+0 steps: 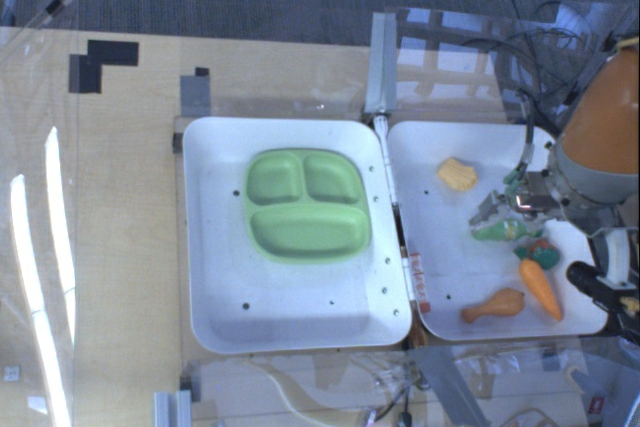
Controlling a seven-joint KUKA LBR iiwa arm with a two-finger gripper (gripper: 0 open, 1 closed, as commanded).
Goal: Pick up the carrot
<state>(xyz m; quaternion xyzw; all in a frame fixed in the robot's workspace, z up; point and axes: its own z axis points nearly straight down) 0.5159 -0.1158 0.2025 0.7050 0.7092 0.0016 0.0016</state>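
The carrot (541,287) is orange with a green leafy top. It lies in the right bin (430,245) near its front right corner, pointing toward the front. My gripper (512,207) hangs over the middle of the right bin, just behind the carrot's top and directly above a green toy vegetable (503,231). The gripper does not touch the carrot. The arm's orange band (605,115) rises at the right edge.
A yellow toy food piece (457,175) sits at the back of the right bin. A brown drumstick (494,306) lies at its front, left of the carrot. The left bin (215,265) holds a green divided plate (305,205).
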